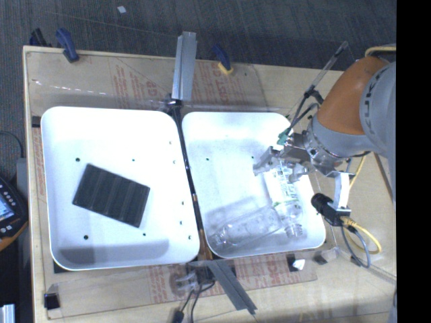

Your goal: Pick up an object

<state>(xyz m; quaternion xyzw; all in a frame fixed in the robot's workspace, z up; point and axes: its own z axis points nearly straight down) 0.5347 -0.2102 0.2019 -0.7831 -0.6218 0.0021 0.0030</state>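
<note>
My gripper [281, 169] hangs over the right part of the right bin [222, 130], with the grey arm and its orange band coming in from the right. Just below it lies a clear plastic bottle [289, 204], pointing toward the bin's front right corner; its upper end reaches up to the gripper. Whether the gripper touches it is unclear. A second clear bottle [244, 230] lies on its side along the front wall of the same bin. A black ribbed rectangular pad [112, 194] lies flat in the left bin [60, 126].
A grey divider bar [184, 66] runs between the two bins at the back. Blue clamps [66, 44] hold the board's far edge. Cables and a yellow hose [360, 237] trail beside the right bin's front right corner.
</note>
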